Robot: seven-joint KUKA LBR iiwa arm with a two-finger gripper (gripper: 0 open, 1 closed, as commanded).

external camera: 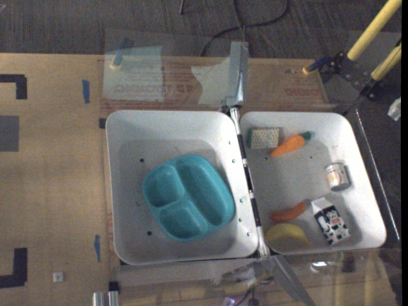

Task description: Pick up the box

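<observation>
**Box lies in the right bin's near corner**

Where the right bin [357, 145] slopes toward its near right corner, you find the box [331, 221], a small white carton with black patches, lying flat. Just to its left sits an orange sausage-shaped piece [289, 211], and below that a yellow lemon-like piece [287, 234] rests against the near wall. Farther back, near the right wall, a small can [336, 176] lies on its side. At the far edge you see a carrot [288, 145] beside a green-and-yellow sponge [264, 137]. The left bin [127, 139] holds a teal divided plate [188, 197]. Both bins stand on the bench [51, 171]. You cannot tell the state of the jaws.
</observation>
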